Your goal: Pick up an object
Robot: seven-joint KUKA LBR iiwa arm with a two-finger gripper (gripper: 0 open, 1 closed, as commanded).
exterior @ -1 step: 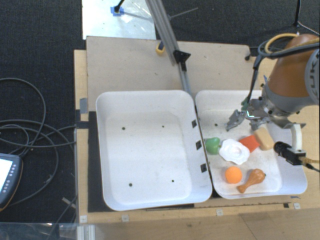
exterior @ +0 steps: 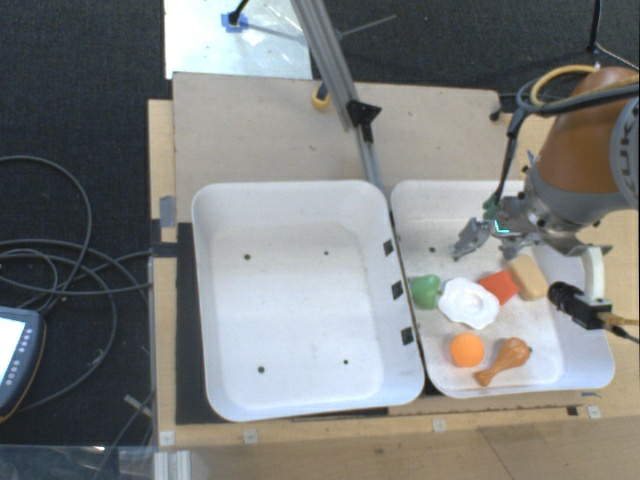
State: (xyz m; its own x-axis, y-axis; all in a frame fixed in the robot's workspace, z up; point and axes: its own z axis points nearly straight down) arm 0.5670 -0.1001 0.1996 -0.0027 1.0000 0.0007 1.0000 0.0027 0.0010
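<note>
Nearest cam, front of right bin (exterior: 600, 373): orange ball (exterior: 466, 350), brown drumstick-shaped toy (exterior: 503, 359) w/ long axis slanting up-right. Behind them: white crumpled obj (exterior: 470, 302), green item (exterior: 426, 290) at its left, red block (exterior: 499, 287) and tan block (exterior: 527, 277) at right. Farther back: gripper (exterior: 470, 240) hovers over bare bin floor, fingers spread, nothing btwn. Pile lies toward cam and slightly right of fingers; white obj nearest. Left bin (exterior: 215, 203) alongside.

Left bin (exterior: 220, 218): bare floor, open from above.
Right bin (exterior: 430, 208): far half open; near half crowded.
Obstacles: green piece (exterior: 426, 290), white lump (exterior: 470, 303) (touching the orange block (exterior: 499, 287)), orange ball (exterior: 466, 350), drumstick (exterior: 503, 359).
</note>
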